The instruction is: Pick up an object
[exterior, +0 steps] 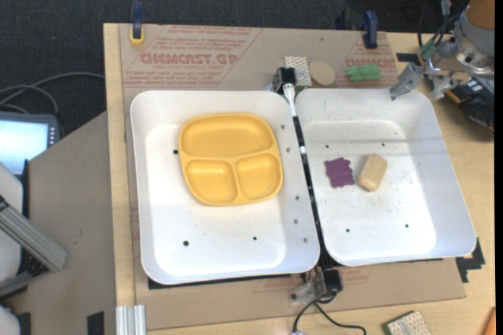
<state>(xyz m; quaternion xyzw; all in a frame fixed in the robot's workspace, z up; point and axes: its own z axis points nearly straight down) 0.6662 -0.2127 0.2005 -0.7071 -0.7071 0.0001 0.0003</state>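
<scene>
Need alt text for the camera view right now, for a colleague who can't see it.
A purple piece and a tan block lie side by side in the right bin. A yellow divided plate sits in the left bin; the gripper hovers at the right bin's far edge.

Beige block (372,171) beside purple piece (339,171)

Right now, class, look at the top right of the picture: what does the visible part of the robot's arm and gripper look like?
The arm ends in a rounded grey and silver wrist section. Below it, the gripper is bare grey metal with thin, angular parts. Dark cables and a green wire loop around the wrist. The picture is too small to read any markings.
</scene>
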